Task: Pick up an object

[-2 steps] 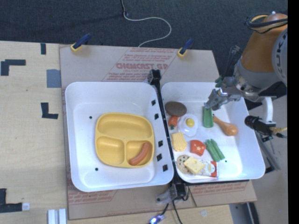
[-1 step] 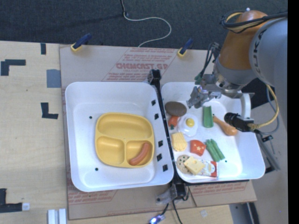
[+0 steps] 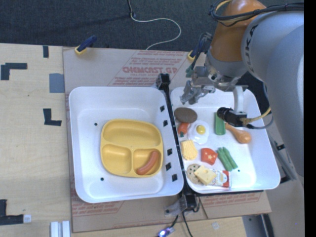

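My gripper (image 3: 190,97) hangs over the back left of the right bin (image 3: 256,179), just above a brown patty (image 3: 185,115). Nothing shows between its fingers. Below the patty lie a fried egg (image 3: 200,130), a yellow cheese piece (image 3: 189,149), a red tomato slice (image 3: 209,155), a cookie (image 3: 192,171) and a cheese wedge (image 3: 206,175). A green cucumber piece (image 3: 219,123), a chicken drumstick (image 3: 239,133) and green beans (image 3: 227,158) lie toward the right.
The left bin (image 3: 84,132) holds a yellow divided plate (image 3: 123,142) with a sausage (image 3: 148,162) in its lower right compartment. A black divider (image 3: 170,127) with clips runs between the bins. The arm's grey body and orange band fill the upper right.
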